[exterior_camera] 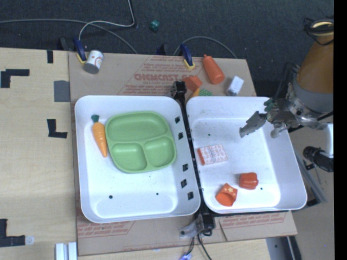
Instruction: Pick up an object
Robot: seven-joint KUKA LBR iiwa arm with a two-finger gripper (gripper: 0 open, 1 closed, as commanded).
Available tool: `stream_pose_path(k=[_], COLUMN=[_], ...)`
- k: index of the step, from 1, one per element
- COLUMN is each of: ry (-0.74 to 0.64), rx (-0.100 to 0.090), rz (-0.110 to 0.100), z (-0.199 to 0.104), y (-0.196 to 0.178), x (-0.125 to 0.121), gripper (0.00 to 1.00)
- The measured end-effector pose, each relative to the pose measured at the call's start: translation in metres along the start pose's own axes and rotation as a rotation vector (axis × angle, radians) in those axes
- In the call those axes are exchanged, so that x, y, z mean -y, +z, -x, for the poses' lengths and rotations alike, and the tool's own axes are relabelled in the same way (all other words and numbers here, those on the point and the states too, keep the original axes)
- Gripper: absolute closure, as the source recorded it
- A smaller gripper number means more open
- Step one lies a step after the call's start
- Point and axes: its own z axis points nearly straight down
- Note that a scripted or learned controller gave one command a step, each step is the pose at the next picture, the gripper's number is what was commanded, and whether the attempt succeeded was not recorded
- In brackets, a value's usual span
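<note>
Objects to pick: carrot [99, 138] beside green plate [142, 141] in left bin [87, 188]; card [211, 155] and two red toys [249, 181] [226, 194] in right bin [287, 194]. Risk: toys sit close together, so a grasp may nudge one away. Pincer [264, 124] hovers spread, empty, over the right bin's far side, arm entering from right.

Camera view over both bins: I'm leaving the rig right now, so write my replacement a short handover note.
End effector: above the right bin, near its upper right corner, fingers spread, nothing between them.
Right bin: a red-and-white packet left of centre, a red block and an orange piece near the front edge.
Left bin: a green divided plate with a toy carrot beside it on its left.
Done: nothing is picked up.
Left: choose an object, come down, close on it and lift. The three right-bin items lie closest to the arm.
</note>
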Motion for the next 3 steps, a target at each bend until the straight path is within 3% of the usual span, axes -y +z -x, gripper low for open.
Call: stream_pose_path(k=[2,3], ry=[0.001,0.002], rx=[0.000,0.001], rz=[0.003,0.005], z=[0.030,0.030], y=[0.188,0.178], x=[0.049,0.048], gripper=[0.00,1.00])
